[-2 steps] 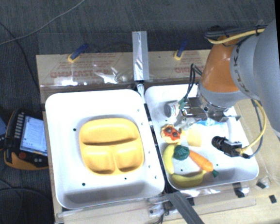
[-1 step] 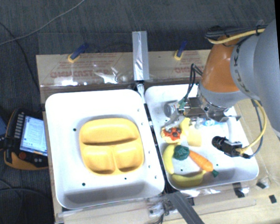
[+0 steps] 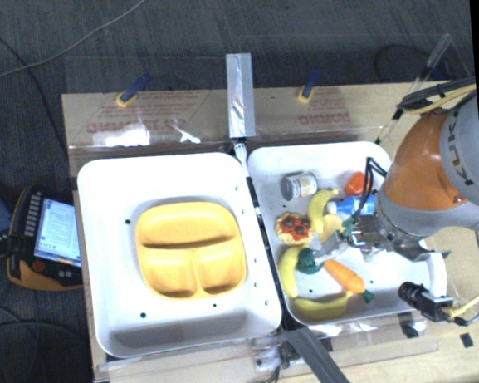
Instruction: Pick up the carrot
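The orange carrot (image 3: 344, 275) lies in the right bin (image 3: 381, 287), tilted, with its green tip pointing to the lower right. My gripper (image 3: 354, 233) hangs just above and slightly right of the carrot, over the middle of that bin. Nothing can be made out in its grasp. The grey arm with its orange band (image 3: 421, 175) covers the bin's right side.
Around the carrot lie a green-topped yellow piece (image 3: 291, 269), a banana (image 3: 323, 306), a pizza slice toy (image 3: 293, 226), a yellow fruit (image 3: 317, 208), a silver can (image 3: 299, 185) and an orange and blue item (image 3: 355, 186). A yellow divided tray (image 3: 191, 247) sits in the left bin (image 3: 110, 239).
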{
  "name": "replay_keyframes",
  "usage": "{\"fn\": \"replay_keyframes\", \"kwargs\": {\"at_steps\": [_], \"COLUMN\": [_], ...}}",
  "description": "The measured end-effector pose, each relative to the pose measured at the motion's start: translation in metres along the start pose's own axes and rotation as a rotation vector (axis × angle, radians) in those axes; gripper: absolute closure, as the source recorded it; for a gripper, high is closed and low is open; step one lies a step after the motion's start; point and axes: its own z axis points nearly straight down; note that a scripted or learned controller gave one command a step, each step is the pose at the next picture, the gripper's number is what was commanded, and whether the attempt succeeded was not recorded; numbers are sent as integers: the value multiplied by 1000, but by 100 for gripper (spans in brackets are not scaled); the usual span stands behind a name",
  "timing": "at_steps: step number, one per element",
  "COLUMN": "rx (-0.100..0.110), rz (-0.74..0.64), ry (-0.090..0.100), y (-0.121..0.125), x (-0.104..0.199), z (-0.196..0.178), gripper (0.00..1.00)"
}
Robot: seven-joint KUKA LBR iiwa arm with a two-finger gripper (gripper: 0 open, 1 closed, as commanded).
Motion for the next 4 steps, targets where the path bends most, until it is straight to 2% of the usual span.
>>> {"fn": "replay_keyframes", "kwargs": {"at_steps": [1,2,3,4], "rx": [-11,-15,-18,-3], "rz": [-158,-266,-268,-91], "ry": [4,-5,-2,0], "y": [5,28,29,42], "x": [-37,-20,-18,44], "z": [63,62,53,-47], "gripper": [0,0,100,100]}}
